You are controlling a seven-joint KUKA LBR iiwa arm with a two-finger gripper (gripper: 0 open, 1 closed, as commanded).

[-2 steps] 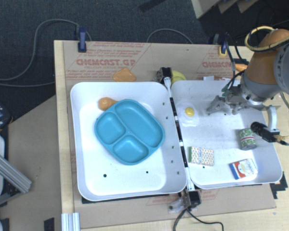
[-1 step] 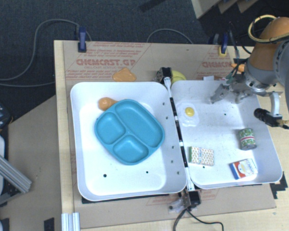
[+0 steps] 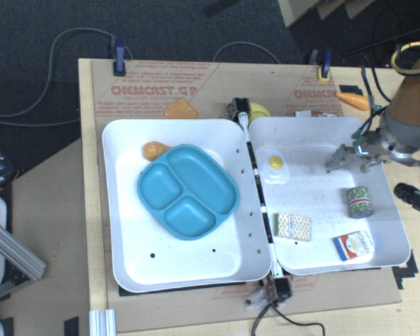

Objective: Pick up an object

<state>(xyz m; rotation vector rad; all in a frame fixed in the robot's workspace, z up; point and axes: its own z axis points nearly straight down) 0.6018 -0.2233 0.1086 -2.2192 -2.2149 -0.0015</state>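
While the claw (image 3: 346, 157) hangs spread over the right bin (image 3: 315, 187), a small can (image 3: 360, 202) lies nearby.

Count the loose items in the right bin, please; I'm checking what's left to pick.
4: a fried-egg toy near the bin's top left, a small can at right, a patterned packet at lower left, a red-and-white carton at lower right. The arm may hide others.
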